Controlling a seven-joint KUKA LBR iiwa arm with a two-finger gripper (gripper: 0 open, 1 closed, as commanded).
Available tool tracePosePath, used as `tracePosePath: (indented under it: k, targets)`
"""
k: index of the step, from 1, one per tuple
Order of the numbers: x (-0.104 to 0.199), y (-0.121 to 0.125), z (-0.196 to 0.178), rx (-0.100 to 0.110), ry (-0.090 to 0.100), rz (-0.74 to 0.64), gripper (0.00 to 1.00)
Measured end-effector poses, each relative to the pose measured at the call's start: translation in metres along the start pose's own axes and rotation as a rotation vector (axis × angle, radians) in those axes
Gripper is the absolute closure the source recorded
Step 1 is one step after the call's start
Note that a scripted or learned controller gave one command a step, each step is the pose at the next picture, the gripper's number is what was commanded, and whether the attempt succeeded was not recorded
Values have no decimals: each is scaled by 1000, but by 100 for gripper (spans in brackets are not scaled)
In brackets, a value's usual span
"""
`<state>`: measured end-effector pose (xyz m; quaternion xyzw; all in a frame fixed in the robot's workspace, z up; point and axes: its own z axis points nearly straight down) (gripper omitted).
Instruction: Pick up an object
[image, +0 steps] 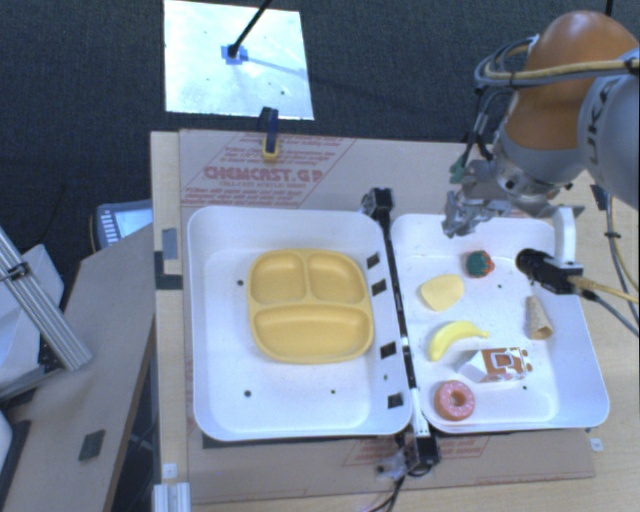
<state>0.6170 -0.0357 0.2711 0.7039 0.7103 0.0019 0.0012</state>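
1. Camera view, the step in hand: the gripper (462, 222) hangs over the far left corner of the right bin (575, 400), above the bin floor and with nothing seen between its fingers, so I judge the task to be at the approach, with no object chosen for certain.
2. Camera view, where the candidates lie: all are in the right bin. A small red-and-green fruit (479, 263) sits nearest the gripper, just toward the viewer from it. A pale yellow chip-shaped piece (441, 292) lies a little nearer the viewer, then a banana (452, 339), a small printed carton (502, 364) and a pink doughnut (455, 400) near the front edge. An ice-cream cone (539, 318) lies toward the right wall.
3. Camera view, doing it well: the red-and-green fruit looks the easiest target, being close and standing apart from its neighbours. The gripper should centre over it before descending, so the fingers straddle it rather than nudge it aside. The flat chip-shaped piece looks harder to get under.
4. Camera view, the tool's state: whether the fingers are spread or closed I cannot tell; they are small and dark against the wrist.
5. Camera view, the arm's pose: the arm (560, 90) enters from the right, its orange band high, the wrist bent down and leftward toward the bin corner.
6. Camera view, the rest: the left bin (215, 400) holds a yellow divided tray (305, 305), well apart from the gripper.
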Motion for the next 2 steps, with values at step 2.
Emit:
tracePosePath:
  k: [2]
  targets:
    - [109, 25, 30, 2, 0, 0, 100]
